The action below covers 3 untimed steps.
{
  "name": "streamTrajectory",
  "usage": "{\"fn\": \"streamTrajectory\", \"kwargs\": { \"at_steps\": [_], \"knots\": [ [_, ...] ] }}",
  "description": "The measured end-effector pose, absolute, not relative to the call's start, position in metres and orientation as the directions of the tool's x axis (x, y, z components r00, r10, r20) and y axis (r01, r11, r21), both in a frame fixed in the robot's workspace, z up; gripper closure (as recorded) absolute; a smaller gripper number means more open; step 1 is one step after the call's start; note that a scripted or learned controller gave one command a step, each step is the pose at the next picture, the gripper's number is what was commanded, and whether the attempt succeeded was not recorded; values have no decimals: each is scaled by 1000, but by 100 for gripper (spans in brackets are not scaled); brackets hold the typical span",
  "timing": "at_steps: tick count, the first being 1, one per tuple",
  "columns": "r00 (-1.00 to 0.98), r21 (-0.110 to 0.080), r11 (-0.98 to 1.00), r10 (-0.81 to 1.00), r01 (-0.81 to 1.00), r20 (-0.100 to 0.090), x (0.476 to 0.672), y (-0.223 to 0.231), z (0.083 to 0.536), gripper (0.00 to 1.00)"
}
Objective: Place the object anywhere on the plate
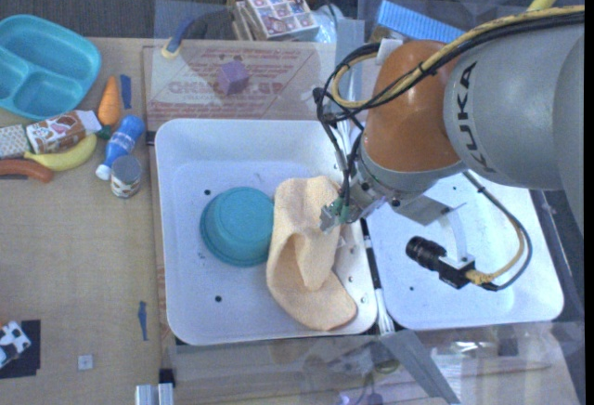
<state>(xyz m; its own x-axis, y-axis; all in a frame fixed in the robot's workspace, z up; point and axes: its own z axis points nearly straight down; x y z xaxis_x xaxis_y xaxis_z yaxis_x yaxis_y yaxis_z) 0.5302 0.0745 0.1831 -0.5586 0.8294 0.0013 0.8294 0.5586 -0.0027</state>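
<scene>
Closest to my camera I see the KUKA arm's orange band [408, 111] and grey housing; below it the end effector [336, 213] sits at the upper right edge of the yellow cloth [306, 254]; I cannot tell how wide its fingers stand, nor whether they grip anything; the cloth lies crumpled in the left bin [176, 236], touching the overturned teal plate [237, 225] on that plate's right side.

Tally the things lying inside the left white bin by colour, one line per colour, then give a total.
Teal: 1, the upside-down bowl
Yellow: 1, the crumpled cloth
Total: 2, both inside the left bin; the cloth's right edge lies over the bin's right rim.
</scene>
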Motion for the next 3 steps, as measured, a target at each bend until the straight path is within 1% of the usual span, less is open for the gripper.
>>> {"fn": "streamTrajectory", "kwargs": {
  "at_steps": [1,2,3],
  "knots": [
    [-287,2,287,958,958,-2,600,48,183,100],
    [-311,2,311,950,950,-3,608,-74,228,100],
    [-473,2,473,881,881,-4,602,-165,227,100]
  ]
}}
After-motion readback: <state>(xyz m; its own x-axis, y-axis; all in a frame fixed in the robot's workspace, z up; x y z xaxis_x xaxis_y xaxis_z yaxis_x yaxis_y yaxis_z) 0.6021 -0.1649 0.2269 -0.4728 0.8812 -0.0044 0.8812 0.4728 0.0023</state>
